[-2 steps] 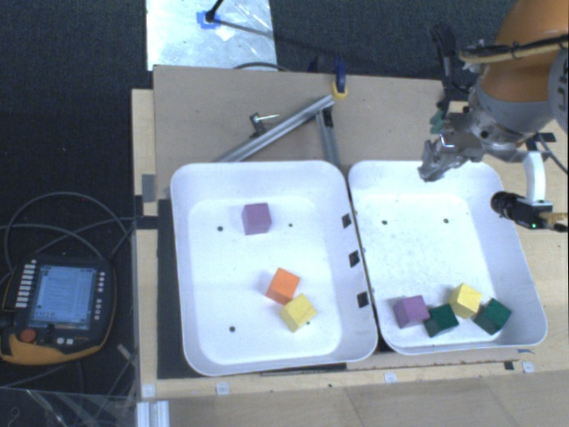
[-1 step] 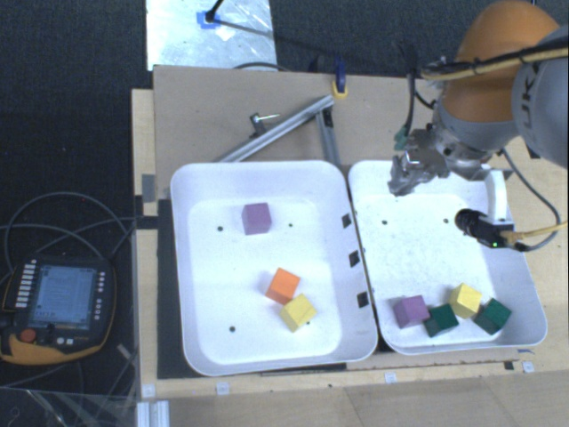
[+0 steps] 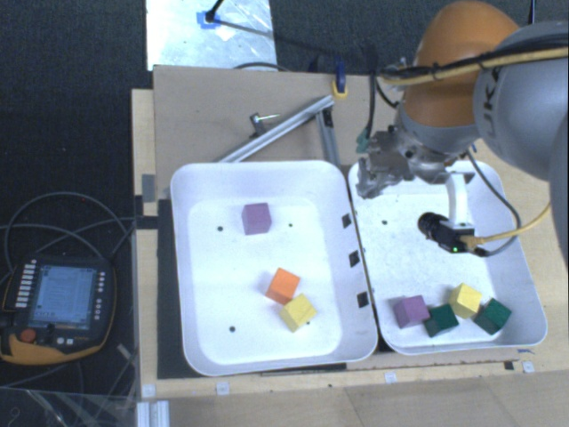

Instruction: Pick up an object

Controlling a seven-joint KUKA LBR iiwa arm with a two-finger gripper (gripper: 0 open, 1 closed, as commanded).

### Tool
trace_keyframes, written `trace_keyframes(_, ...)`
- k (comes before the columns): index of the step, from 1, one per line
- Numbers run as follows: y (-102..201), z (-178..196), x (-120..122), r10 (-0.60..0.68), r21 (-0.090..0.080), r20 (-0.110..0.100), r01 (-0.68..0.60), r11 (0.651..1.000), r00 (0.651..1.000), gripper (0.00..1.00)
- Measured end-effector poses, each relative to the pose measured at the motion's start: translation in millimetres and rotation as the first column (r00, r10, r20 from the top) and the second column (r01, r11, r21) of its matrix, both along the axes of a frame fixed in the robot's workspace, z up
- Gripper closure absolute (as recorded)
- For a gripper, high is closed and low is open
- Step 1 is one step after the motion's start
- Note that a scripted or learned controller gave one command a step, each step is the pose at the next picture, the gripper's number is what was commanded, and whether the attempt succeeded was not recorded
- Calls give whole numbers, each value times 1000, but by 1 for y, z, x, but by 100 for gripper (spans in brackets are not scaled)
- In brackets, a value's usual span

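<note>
Camera view: two white bins side by side on the counter (image 3: 147,238). Left bin (image 3: 191,327), centre frame, has a purple cube (image 3: 256,218) toward its upper middle, and lower down an orange cube (image 3: 284,285) touching a yellow cube (image 3: 299,312) at its lower right. Right bin (image 3: 524,318) has four cubes clustered along its lower edge: purple block (image 3: 412,310), dark green block (image 3: 440,319) just beside it, yellow block (image 3: 465,300), another green block (image 3: 493,315) at far right. Grey arm with orange band (image 3: 453,52) comes in from upper right; end effector (image 3: 380,172) hangs over the upper left corner of the right bin, well apart from all cubes, nothing seen in it; opening can't be told. Teach pendant (image 3: 58,305) at lower left, off the counter.
</note>
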State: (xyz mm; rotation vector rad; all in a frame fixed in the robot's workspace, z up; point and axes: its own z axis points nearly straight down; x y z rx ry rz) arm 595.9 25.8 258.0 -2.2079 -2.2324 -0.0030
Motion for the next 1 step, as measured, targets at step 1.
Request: trace_keyframes(1, 47, -13, -25, -2, -1, -3, 2, 1000, 1000, 100)
